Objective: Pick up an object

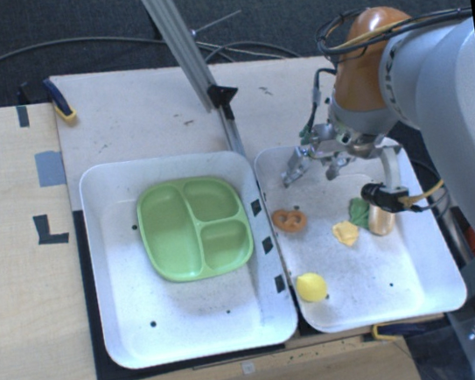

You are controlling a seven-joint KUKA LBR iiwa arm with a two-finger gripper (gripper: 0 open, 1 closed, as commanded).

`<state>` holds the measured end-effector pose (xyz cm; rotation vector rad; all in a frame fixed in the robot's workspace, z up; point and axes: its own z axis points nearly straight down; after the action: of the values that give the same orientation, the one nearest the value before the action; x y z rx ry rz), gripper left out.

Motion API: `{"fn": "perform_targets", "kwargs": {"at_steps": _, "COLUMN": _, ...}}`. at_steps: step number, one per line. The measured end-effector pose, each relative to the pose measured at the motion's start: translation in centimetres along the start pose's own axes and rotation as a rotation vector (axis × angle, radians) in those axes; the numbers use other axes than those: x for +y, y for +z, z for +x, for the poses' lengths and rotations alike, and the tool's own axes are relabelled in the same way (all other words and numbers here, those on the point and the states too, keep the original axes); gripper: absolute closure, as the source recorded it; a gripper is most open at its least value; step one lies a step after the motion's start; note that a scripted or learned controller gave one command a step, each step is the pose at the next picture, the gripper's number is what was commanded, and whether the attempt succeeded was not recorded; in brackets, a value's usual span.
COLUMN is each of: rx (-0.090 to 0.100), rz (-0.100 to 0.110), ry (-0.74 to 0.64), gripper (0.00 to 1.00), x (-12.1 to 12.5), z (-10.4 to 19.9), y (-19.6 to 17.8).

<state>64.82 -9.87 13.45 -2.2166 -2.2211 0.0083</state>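
We take the right bin [429,284] as our landmark. The hand [312,170] hangs over its far-left part, near the rim that it shares with the left bin [113,274]. Its two fingers stand apart, and we see nothing between them. Inside the right bin lie a brown pretzel [289,219] at the left wall, a yellow ball [311,287] at the near-left corner, and a yellow piece [347,233], a green thing [360,210] and a tan cup [380,218] close together at the middle. A green plate [195,227] lies in the left bin. We judge that the step is the approach: nothing is taken yet. The pretzel lies nearest, just toward the near side of the hand, so the next move calls for centring above it and going down with the fingers around it.
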Motion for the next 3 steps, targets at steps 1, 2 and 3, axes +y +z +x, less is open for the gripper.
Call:
{"fn": "perform_targets", "kwargs": {"at_steps": 1, "rx": -0.001, "rz": -0.004, "ry": 0.0, "gripper": 0.0, "x": 0.0, "z": 0.1, "y": 4.8}}
{"fn": "perform_targets", "kwargs": {"at_steps": 2, "rx": 0.001, "rz": -0.004, "ry": -0.002, "gripper": 1.0, "x": 0.0, "z": 0.2, "y": 3.6}}
{"fn": "perform_targets", "kwargs": {"at_steps": 3, "rx": 0.001, "rz": -0.009, "ry": 0.0, "gripper": 1.0, "x": 0.7, "z": -0.1, "y": -0.9}}
